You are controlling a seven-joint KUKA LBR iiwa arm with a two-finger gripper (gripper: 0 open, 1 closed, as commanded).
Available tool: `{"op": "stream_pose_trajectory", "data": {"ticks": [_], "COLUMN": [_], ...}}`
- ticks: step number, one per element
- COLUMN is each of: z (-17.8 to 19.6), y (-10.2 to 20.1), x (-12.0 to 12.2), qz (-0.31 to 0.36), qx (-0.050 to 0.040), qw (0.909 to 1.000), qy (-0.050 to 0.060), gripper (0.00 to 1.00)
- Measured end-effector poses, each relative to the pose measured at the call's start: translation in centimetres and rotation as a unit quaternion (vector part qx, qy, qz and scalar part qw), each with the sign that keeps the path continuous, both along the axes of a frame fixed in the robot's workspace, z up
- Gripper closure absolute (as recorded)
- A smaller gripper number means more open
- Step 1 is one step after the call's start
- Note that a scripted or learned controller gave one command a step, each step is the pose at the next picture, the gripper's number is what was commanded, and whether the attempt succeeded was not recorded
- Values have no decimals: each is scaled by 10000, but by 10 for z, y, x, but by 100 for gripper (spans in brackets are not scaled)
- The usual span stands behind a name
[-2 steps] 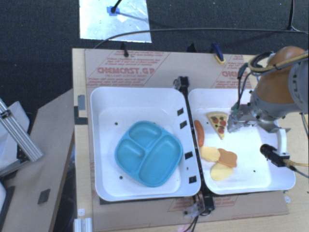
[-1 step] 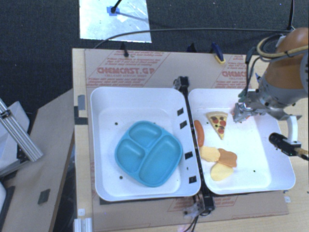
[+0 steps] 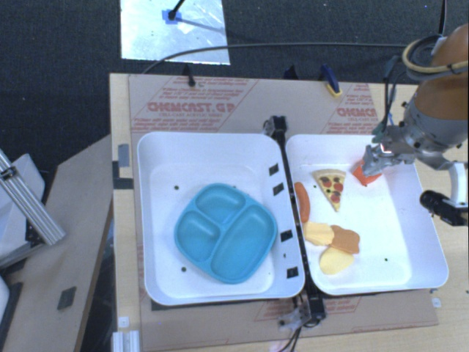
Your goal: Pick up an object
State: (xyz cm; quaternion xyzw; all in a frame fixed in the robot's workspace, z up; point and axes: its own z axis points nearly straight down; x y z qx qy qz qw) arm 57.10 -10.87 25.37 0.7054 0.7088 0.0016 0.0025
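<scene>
My gripper (image 3: 375,158) hangs over the far part of the right bin (image 3: 410,270), reaching in from the right. Right under its tip lies a red-orange thing (image 3: 366,174), partly covered by the gripper; whether it sits between the fingers is not visible. To the left of it lies a pizza slice (image 3: 331,185). A sausage (image 3: 302,201) lies along the bin's left wall. Near the bin's front sit a pale yellow piece (image 3: 318,233), a brown-orange piece (image 3: 345,239) and a yellow slice (image 3: 334,260), touching one another.
The left bin (image 3: 165,167) holds a blue divided plate (image 3: 226,232). A black clip strip (image 3: 282,189) joins the two bins. A foil sheet (image 3: 174,20) lies on the dark floor behind the bench.
</scene>
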Motion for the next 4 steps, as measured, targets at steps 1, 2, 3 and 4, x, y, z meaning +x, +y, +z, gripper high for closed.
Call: {"op": "stream_pose_trajectory", "data": {"ticks": [1, 2, 3, 4], "z": [-4, 0, -6, -24], "y": [65, 121, 165, 219], "x": [0, 4, 6, -1], "qz": [32, 34, 25, 24], "qx": [18, 18, 15, 13], "qw": [10000, 10000, 10000, 10000], "qy": [23, 20, 21, 31], "gripper": [100, 100, 100, 100]}}
